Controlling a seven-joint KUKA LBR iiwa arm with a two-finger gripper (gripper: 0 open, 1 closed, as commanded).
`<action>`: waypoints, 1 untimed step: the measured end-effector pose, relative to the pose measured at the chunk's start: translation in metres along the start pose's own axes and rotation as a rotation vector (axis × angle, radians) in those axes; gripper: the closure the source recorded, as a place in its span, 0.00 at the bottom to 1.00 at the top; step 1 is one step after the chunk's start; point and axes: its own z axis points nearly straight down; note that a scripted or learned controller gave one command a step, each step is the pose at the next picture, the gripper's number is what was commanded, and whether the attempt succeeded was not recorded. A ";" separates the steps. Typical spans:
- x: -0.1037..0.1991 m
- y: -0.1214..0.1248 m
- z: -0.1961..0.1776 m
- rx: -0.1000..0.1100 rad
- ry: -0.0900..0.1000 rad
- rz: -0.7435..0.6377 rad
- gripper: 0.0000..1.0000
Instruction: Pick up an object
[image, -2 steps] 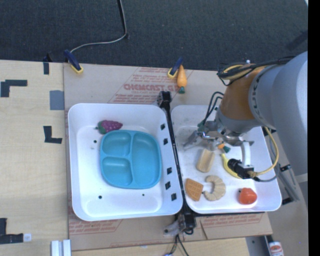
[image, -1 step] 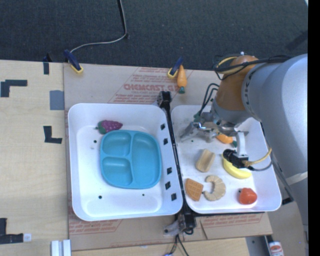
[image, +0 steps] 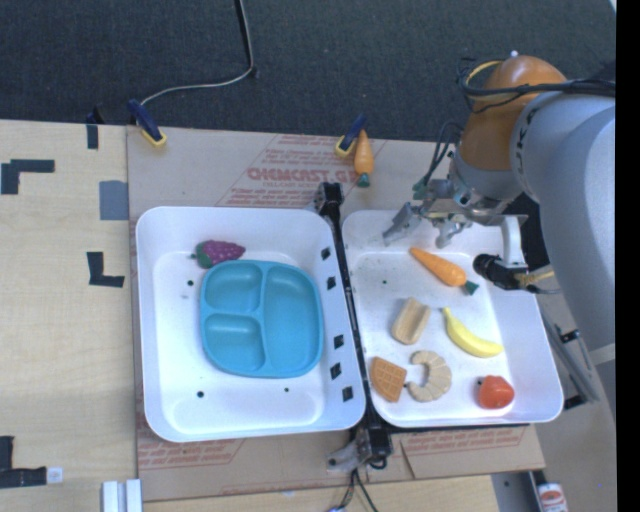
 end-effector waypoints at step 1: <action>-0.048 0.000 0.057 0.000 -0.002 0.001 0.00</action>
